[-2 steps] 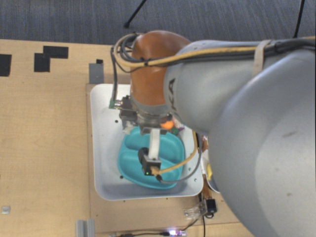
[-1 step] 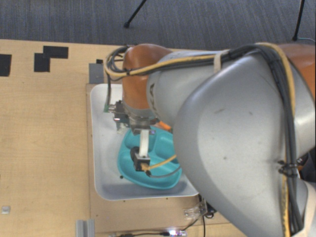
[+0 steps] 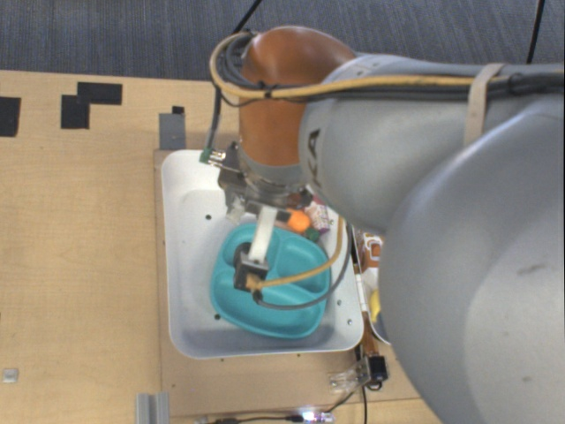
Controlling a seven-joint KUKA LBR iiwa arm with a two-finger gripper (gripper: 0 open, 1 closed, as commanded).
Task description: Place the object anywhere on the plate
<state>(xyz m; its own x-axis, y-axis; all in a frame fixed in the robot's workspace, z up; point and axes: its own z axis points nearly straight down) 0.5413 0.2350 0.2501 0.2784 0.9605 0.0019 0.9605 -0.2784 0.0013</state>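
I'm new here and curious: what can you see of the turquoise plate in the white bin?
The plate is turquoise, seemingly smooth plastic, shallow with a raised rim and rounded corners. It lies in the white bin, partly hidden under the robot's arm. A small orange thing sits at its far edge.

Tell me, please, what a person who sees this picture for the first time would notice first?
The large grey robot arm with an orange band strikes first: it reaches in from the right and covers much of the view. Beneath its wrist, a turquoise rounded plate lies in the shallow white bin on the left. A small orange object sits at the plate's upper right rim; whether it rests on the plate is unclear.
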